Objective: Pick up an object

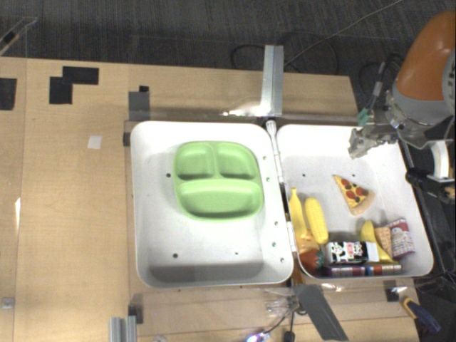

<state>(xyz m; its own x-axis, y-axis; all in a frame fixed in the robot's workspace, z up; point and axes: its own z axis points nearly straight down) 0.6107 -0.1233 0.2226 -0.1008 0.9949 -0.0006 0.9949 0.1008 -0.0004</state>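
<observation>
From the overhead camera view, your hand (362, 142) hangs over the back of the right bin (313, 142), above bare white floor, and nothing sits between its tips. Whether those tips stand apart or together you cannot tell from here, so check that before you commit to a descent.

The nearest thing to pick is the pizza slice (353, 193), lying flat and alone on the bin floor, toward the front of the bin from the hand and apart from everything else. It looks the easiest target: bring the hand over its middle, turn the wrist so the tips close across the narrow width, and go straight down. Being flat, it will probably need the tips almost at the floor.

The other things crowd the front of the right bin. Two corn cobs (314, 219) lie just beside the wall shared with the left bin (153, 212), which would hamper a grasp there. A black-and-white box (351, 251) rests among markers or similar sticks, with a small red packet (401, 238) and a yellow piece beside it; these touch or overlap, so a grasp there risks catching two at once.

The left bin holds a green divided plate (217, 179). The tabletop (64, 212) around the bins carries no loose items.
</observation>
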